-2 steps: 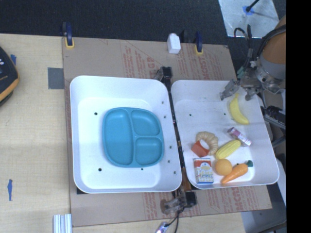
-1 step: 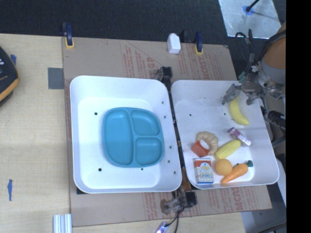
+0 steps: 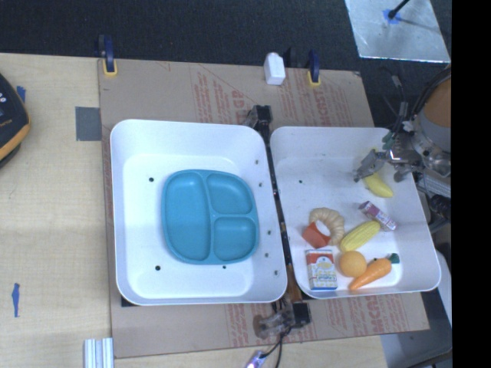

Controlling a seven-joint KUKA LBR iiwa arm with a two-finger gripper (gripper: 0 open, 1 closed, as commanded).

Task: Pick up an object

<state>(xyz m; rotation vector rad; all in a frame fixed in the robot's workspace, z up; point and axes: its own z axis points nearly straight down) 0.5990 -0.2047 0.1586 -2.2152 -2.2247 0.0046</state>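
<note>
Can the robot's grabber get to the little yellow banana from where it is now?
Probably yes. The gripper sits right above the banana in the right bin, and nothing lies on top of it. The other toys lie lower down in the bin, out of the way.

Bare right bin [image 3: 314, 167] floor behind clustered toys [image 3: 345, 251].

The arm [image 3: 436, 121] was grey with an orange band — a rounded patch of it showed just behind the wrist. Toward the fingers, the gripper [image 3: 387, 163] was a tangle of dull metal parts, dark and silver — thin grey prongs splayed from a boxy, pale body behind them.
</note>
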